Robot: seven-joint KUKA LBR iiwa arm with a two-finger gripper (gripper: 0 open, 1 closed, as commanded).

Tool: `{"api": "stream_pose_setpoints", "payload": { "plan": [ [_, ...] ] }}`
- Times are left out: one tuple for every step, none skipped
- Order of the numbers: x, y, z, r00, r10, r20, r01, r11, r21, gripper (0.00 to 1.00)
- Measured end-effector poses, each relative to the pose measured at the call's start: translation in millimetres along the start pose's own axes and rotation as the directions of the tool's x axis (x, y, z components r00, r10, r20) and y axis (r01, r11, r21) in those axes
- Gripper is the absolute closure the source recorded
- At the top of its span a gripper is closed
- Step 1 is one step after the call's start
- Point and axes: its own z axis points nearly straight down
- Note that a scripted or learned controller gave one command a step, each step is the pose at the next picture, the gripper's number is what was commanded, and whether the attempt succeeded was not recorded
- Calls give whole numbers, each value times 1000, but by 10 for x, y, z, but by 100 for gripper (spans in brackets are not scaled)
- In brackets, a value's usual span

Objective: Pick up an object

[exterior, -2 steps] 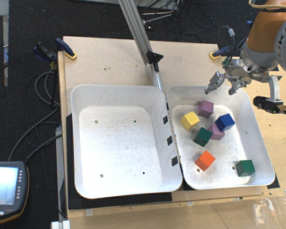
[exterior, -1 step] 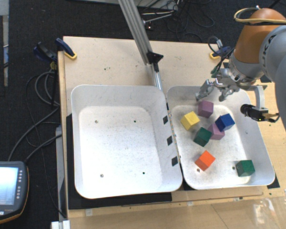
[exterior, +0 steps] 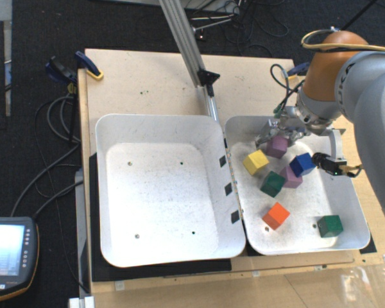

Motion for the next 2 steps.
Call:
{"api": "stream_pose_setpoints", "payload": {
  "plan": [
    [-1, 19, -143, 1000, 0, 2, 0, 1000, -7, 100],
    [-67, -31, -725, 1000, 4, 3, -4, 1000, -12, 100]
  ]
}}
